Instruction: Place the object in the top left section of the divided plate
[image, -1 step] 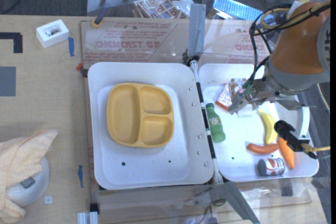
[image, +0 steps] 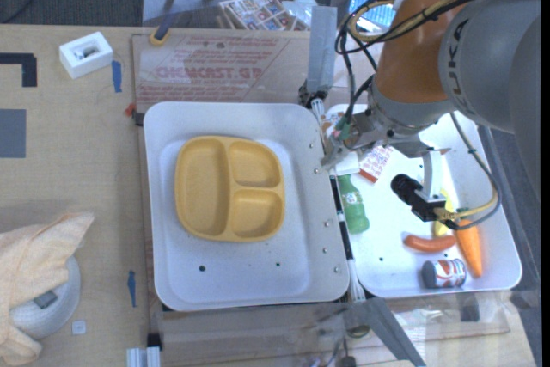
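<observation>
Two shallow white bins sit side by side before you: the left bin (image: pixel 172 271) carries the yellow divided plastic plate (image: pixel 229 187), and the right bin (image: pixel 503 266) carries the loose items. You cannot tell from this view which item the task means. The green plastic bottle (image: pixel 351 204) lies flat near the right bin's left wall, its long axis running up and down the picture. The orange sausage-shaped toy (image: pixel 431 242) lies crosswise, and the orange carrot (image: pixel 470 247) beside it stands lengthwise, narrow end lower. The small red-and-white can (image: pixel 444 272) lies on its side; you cannot read its label. The grey arm's gripper (image: pixel 344 142) hangs over the seam between the bins, and you cannot tell its state. Printed red lettering on the cardboard sheet (image: pixel 215 69) behind the bins is too faint to make out.
</observation>
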Motion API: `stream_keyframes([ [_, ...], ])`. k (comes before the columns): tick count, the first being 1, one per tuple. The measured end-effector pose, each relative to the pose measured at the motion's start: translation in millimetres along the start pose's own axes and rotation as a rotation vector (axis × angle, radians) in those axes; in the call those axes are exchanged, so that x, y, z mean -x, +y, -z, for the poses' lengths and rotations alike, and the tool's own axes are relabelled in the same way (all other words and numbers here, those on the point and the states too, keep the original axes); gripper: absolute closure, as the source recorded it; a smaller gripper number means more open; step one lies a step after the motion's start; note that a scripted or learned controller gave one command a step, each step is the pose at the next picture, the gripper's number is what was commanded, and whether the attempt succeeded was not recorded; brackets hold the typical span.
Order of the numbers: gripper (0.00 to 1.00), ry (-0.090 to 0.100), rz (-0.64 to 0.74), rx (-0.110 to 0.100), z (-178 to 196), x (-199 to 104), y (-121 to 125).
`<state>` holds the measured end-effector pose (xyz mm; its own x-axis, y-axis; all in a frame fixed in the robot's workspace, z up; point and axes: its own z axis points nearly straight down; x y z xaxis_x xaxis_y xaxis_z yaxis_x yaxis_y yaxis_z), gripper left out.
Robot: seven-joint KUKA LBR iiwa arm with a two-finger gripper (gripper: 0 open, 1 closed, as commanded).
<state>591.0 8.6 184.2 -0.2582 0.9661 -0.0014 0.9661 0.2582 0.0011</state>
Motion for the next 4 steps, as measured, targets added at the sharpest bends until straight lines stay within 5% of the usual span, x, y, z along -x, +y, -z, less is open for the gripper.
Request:
stream_keyframes([
  [1,1.00,0.000,0.065,0.000,0.4,-67.2,46.9],
  [2,0.00,0.000,0.066,0.001,0.8,-67.3,47.1],
  [3,0.00,0.000,-0.060,0.001,116.5,-103.6,55.0],
  [4,0.00,-0.001,-0.259,0.000,224.2,-102.2,34.2],
])
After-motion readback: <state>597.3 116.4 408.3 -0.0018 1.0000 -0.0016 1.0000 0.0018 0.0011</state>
